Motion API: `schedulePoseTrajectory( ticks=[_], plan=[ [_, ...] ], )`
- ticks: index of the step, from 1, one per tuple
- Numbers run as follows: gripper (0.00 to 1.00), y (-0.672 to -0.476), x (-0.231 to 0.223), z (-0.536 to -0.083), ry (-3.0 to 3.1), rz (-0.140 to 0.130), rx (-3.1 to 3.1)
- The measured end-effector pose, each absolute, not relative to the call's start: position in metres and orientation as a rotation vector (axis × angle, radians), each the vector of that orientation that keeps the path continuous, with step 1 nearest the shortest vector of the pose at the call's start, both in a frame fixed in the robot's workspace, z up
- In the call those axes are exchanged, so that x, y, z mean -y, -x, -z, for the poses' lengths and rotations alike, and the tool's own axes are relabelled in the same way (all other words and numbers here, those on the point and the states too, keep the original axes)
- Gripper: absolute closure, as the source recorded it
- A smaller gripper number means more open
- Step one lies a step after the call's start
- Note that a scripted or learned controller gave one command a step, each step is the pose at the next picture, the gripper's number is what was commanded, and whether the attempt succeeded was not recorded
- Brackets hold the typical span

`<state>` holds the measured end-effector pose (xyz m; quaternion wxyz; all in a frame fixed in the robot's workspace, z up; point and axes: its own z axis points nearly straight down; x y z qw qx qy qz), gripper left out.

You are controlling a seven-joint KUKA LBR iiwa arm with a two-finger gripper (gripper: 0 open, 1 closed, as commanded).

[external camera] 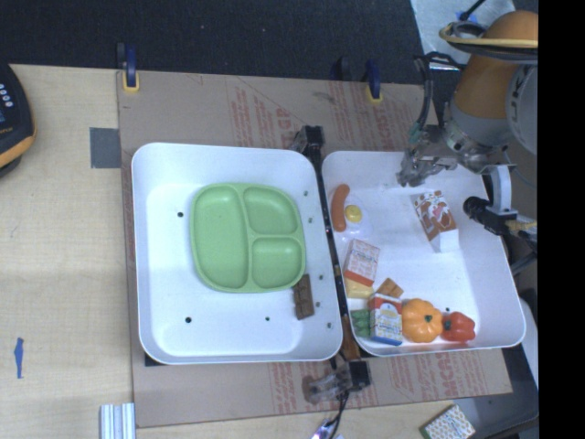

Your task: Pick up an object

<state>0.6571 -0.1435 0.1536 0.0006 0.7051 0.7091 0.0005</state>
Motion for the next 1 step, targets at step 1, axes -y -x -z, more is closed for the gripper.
schedulePoseTrajectory(
  ticks=[1],
  plan=[
    [0.0, -0.6565, 0.1445, -0.1507, -2.217, 0.002, -2.227]
  ],
)
